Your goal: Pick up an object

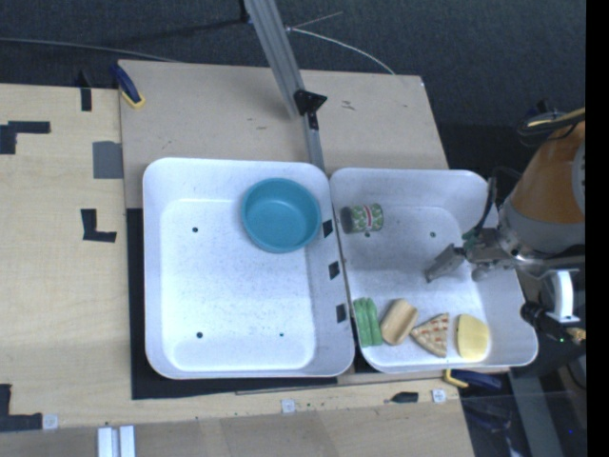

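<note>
Arm mostly cut off at right; gripper (440, 267) low in the right bin (409, 181), fingers' state impossible to tell, nothing visibly held; small can (363, 218) near the divider; green piece (365, 320), bread roll (398, 321), pizza slice (433, 333), yellow piece (473, 337) lining the near wall; blue bowl (280, 215) in the left bin (166, 284).

Even, diffuse overhead light, moderately bright. The two white bins (238, 350) are well lit without harsh glare. A soft shadow lies on the bin floor just under the jaws. The picture is slightly soft and grainy; the arm's (557, 193) edges look blurred, perhaps from motion.
</note>
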